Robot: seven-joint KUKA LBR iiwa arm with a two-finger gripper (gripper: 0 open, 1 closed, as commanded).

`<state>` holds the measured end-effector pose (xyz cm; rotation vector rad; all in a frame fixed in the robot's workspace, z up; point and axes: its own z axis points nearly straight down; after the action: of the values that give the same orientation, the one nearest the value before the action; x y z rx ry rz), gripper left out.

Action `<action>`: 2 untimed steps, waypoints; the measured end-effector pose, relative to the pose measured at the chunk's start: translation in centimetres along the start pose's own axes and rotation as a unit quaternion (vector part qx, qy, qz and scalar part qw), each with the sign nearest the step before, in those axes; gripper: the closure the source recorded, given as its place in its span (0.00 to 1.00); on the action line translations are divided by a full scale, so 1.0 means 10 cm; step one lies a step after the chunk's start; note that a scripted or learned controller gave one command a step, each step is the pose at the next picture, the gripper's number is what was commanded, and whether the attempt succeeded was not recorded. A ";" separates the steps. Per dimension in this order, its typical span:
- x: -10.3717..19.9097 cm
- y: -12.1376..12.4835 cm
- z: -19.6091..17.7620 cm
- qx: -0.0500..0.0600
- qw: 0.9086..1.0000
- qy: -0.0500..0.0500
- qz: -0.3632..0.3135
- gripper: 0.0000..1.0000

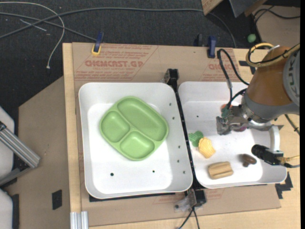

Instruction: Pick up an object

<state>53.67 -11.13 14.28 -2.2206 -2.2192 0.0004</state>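
Gripper [228, 124]: over right white bin [209, 97], finger spread unclear.
Yellow corn-shaped toy [206, 148]: below-left of fingers, apart, touching small green leafy piece [195, 138].
Tan block [219, 170]: further below.
Green divided plate [134, 128]: far left.

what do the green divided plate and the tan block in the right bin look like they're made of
Green divided plate: probably moulded plastic, smooth with a soft sheen and rounded compartment edges. Tan block: matte, rounded corners; possibly foam or wood, or a toy bread piece. Too small to tell.

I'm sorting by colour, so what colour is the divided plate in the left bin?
Light green: the three-compartment plastic plate, clearest in the camera view.
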 end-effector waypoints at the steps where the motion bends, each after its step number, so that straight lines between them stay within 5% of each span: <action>1: 0.01 -0.01 0.53 0.003 1.000 0.001 0.000 0.00; 2: 0.01 0.01 0.39 -0.001 1.000 0.000 0.000 1.00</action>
<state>53.74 -11.07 10.40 -2.2212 -2.2195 -0.0018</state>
